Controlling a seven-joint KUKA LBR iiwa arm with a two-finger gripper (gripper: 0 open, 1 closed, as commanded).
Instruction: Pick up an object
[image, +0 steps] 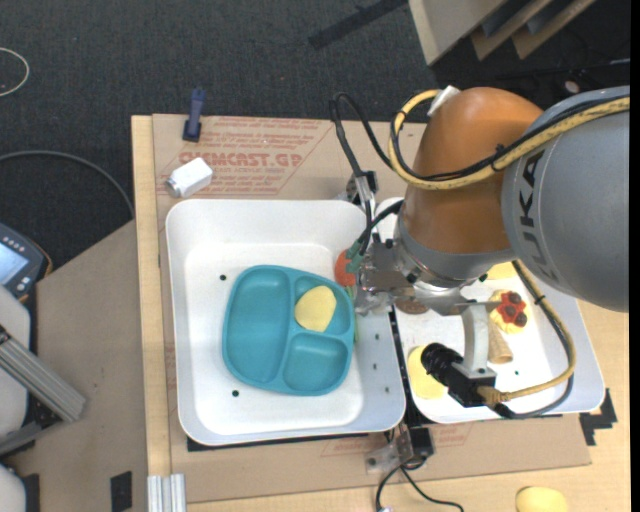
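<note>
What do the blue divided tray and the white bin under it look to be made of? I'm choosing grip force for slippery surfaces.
The blue divided tray looks like moulded plastic with a smooth, slightly matte finish: even colour, rounded compartment walls, soft highlights. The left white bin also appears to be plastic, smooth and faintly glossy, with rounded corners and a thin raised rim. Neither can be confirmed by sight alone.
</note>
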